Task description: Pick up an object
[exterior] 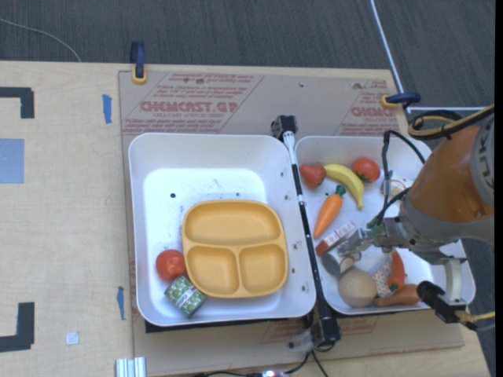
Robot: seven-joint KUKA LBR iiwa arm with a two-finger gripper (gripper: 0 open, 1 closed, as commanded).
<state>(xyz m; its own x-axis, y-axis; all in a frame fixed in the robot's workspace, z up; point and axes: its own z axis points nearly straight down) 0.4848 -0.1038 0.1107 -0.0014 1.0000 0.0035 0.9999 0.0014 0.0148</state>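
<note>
The pincer (357, 243) sits low in the right white bin (346, 149); I cannot tell its opening. Beside it lies a long orange plastic carrot (328, 214), green-tipped.

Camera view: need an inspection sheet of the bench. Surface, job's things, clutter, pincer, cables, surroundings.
Surface: pale wood bench with a printed cardboard sheet clamped under two white bins.
Job's things: right bin holds a banana, carrot, two red tomato-like pieces, a beige ball, and more small items I cannot identify.
Clutter: left bin holds a yellow divided plate, a red tomato and a green packet.
Pincer: pincer low over the right bin's pile; grasp cannot be told.
Cables: black cable looping near the arm; white cord across the floor.
Surroundings: dark carpet; blue tape marks on the bench.
</note>
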